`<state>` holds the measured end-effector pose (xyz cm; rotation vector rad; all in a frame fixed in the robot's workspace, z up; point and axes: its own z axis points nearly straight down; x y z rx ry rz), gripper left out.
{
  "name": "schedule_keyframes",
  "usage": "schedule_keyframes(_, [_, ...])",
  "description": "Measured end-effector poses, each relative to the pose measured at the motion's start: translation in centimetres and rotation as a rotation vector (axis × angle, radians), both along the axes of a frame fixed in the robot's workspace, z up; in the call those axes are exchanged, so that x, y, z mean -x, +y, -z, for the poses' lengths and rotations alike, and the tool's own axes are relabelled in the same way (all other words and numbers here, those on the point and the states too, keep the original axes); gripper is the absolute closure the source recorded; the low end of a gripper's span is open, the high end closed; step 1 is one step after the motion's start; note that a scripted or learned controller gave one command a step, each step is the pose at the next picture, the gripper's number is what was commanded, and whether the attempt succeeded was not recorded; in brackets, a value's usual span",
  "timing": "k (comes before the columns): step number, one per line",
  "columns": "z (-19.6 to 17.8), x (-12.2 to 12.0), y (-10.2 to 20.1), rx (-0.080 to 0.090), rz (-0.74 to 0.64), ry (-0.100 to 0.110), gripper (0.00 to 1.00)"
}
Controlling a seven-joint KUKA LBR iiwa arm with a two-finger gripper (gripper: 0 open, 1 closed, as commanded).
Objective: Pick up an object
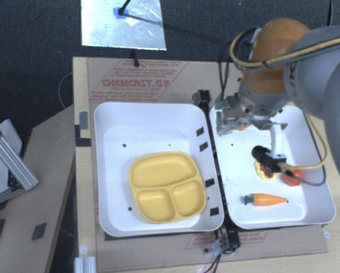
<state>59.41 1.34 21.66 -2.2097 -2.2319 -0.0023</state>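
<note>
Two white bins sit side by side on your bench (50, 147); the left bin (110, 152) holds a yellow divided tray (167, 185); the right bin (315, 209) holds a toy carrot (265, 199) near its front wall, green end toward the left bin, and a small yellow thing (265, 175) beside a red piece (294, 178); your pincer (226, 124) hangs over that bin's far left corner, well apart from the carrot; you cannot tell whether it is spread or pressed together.

1. The left bin (152, 108) and right bin (309, 209) look like smooth, glossy white plastic.
2. The yellow tray (167, 185) is matt plastic.
3. The carrot (266, 199) is shiny plastic.
4. The sheet (121, 16) beyond looks like brushed, reflective metal.
</note>
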Motion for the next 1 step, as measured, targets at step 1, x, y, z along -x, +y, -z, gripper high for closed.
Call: schedule_keyframes(1, [-1.15,2.36,4.59,-0.001,0.000,0.001,1.00])
